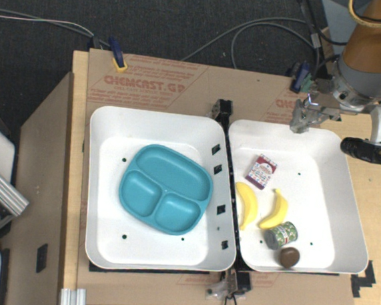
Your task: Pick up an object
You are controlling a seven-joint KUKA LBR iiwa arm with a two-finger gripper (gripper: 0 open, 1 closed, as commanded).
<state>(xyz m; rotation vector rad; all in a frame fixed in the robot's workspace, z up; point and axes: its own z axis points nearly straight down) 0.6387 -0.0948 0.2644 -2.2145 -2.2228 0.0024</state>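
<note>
Fingers on the gripper (303,120) hang over the far rim of the right bin (348,190), but whether they're spread or closed I can't tell from where I stand. Going left to right: a blue divided plate (165,188) lies in the left bin (101,173); then two bananas (260,206), a small red packet (262,171), a green can (281,234) and a brown ball (289,256). Over at the right, the grey arm (370,45) reaches down from the top corner.

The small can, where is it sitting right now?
The small can lies in the right bin, near its front edge in the camera view, just below the right-hand banana and touching the brown round object in front of it.
</note>
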